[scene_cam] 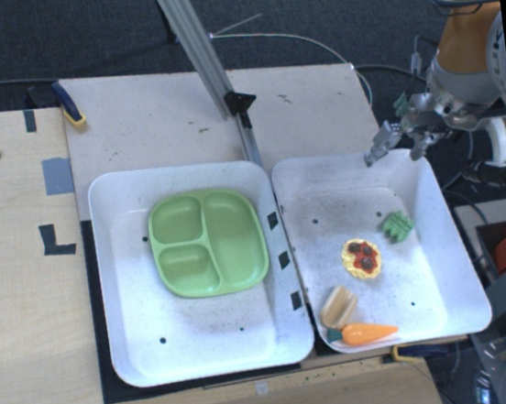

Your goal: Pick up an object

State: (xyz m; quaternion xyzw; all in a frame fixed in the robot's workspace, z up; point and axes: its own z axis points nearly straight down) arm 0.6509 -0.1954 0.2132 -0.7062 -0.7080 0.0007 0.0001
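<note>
Gripper (pixel 396 147) hangs over the far right corner of the right bin (pixel 439 209), fingers spread wide apart with nothing between them and touching no object. Toy objects lie well below it in that bin: a green piece (pixel 397 225) nearest, then a small pizza (pixel 362 259), a bread roll (pixel 338 306) and a carrot (pixel 369 332). Far to its left, a green divided plate (pixel 208 242) sits in the left bin (pixel 126 287).
</note>
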